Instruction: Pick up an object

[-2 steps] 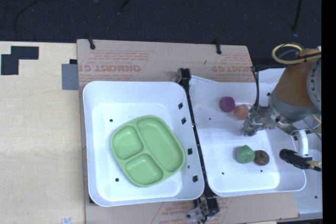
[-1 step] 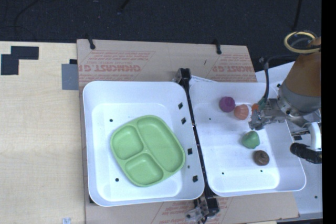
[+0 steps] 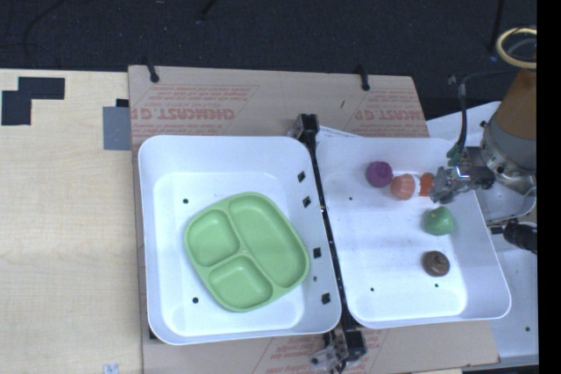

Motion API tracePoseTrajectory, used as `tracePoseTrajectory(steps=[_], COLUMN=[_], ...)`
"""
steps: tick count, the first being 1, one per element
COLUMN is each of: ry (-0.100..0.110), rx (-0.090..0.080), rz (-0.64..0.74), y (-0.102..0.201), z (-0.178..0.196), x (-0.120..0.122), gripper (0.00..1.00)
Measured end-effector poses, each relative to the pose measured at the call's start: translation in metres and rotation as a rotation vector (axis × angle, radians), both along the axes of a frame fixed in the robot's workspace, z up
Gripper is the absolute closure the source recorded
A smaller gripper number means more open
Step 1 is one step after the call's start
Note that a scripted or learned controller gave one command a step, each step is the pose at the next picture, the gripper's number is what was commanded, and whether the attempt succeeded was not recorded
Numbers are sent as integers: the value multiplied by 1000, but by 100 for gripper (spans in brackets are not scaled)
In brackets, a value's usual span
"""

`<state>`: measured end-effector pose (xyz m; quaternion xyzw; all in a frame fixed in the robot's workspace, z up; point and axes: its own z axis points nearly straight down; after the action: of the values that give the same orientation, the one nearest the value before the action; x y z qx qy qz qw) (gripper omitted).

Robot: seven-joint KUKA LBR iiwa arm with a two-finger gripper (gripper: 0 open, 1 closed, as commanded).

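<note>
**Arm at the right bin's edge, objects lying loose**

The arm [image 3: 517, 123] reaches in from the right of the frame, its jaws [image 3: 451, 181] low over the right bin [image 3: 412, 302] near the far right rim. Whether they are open or closed cannot be told. Just left of them lie an orange ball [image 3: 402, 187] and a purple ball [image 3: 379, 173]; a small red object [image 3: 426, 183] sits right beside them. A green object [image 3: 439, 222] lies just below, a brown round one [image 3: 436, 263] lower still. The left bin [image 3: 166, 162] holds a green divided plate [image 3: 245, 251].
</note>
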<state>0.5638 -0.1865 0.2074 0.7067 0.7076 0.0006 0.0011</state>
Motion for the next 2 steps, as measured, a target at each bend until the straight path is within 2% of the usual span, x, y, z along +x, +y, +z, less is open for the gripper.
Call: tracePoseTrajectory(steps=[1, 2], ry=[3, 6], rx=[1, 3], rz=[2, 3], y=[50, 101], z=[12, 5], x=[8, 18], gripper=[100, 100])
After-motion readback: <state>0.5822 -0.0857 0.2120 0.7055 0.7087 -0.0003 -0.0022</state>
